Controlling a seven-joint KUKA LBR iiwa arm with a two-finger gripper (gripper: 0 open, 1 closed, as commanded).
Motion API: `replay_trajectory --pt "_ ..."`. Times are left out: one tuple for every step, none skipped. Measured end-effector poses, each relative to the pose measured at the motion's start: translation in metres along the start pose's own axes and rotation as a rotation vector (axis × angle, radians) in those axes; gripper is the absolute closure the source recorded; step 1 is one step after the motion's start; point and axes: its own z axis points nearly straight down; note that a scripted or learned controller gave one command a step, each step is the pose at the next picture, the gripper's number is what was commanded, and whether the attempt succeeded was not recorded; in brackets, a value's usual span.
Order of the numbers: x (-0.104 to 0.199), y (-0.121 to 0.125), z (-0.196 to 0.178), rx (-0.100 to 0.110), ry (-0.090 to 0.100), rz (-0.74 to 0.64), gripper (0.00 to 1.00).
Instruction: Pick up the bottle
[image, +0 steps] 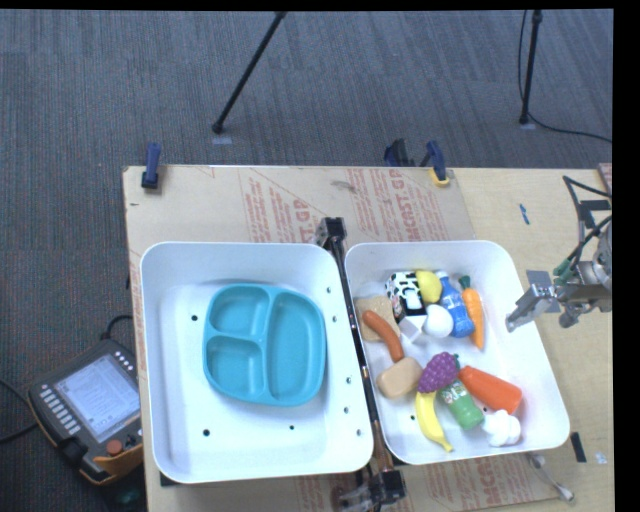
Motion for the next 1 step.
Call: replay_trajectory --pt "0.0000 0.0005 -0.0086 0.003 0.002 -0.002 1.00"
